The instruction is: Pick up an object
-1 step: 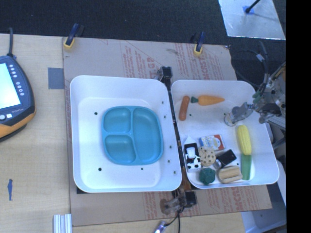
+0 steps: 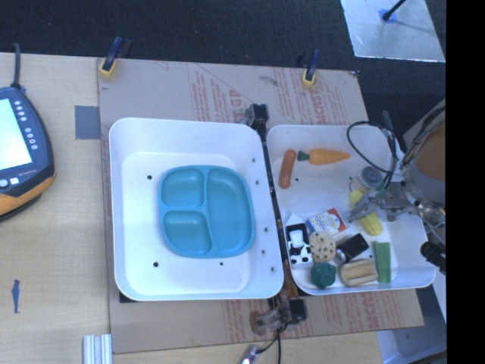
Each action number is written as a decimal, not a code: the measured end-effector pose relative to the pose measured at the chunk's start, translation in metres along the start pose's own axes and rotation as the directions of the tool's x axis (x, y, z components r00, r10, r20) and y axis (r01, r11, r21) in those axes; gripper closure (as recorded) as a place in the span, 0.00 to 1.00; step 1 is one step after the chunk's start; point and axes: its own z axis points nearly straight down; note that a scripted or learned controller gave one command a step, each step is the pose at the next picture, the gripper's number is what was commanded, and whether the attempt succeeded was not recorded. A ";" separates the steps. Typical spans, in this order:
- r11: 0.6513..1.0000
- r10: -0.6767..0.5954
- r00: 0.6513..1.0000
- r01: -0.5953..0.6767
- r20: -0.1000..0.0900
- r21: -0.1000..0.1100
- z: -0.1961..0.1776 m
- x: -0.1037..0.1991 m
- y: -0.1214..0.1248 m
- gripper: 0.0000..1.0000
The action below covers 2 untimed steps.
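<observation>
The right bin [image 2: 303, 279] holds several small objects. A carrot [image 2: 327, 156] and a brown sausage [image 2: 286, 168] lie at its far end. Two yellow pieces [image 2: 370, 224] [image 2: 355, 196] lie mid-right. My gripper [image 2: 377, 199] hangs low over the bin's right side, right by the two yellow pieces and partly covering them. Its tip is a blur of grey metal and cable. Near the front lie a white packet [image 2: 327, 221], a spotted die [image 2: 322, 245], a black block [image 2: 352, 246], a green ball [image 2: 323, 274], a tan bun [image 2: 358, 272] and a green bar [image 2: 382, 262].
The left bin [image 2: 129, 203] holds a blue divided plate [image 2: 206, 211]. A black-and-white piece [image 2: 297, 246] lies against the wall between the bins. A black cable [image 2: 364, 139] loops above the right bin. A handheld controller [image 2: 19, 146] lies at the bench's left edge.
</observation>
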 end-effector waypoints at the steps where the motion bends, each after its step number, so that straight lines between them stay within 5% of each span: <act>1: 1.000 -0.004 1.000 0.004 0.002 0.001 -0.011 -0.001 0.000 1.00; 2: 1.000 -0.001 1.000 0.001 0.003 -0.010 0.006 0.045 0.007 1.00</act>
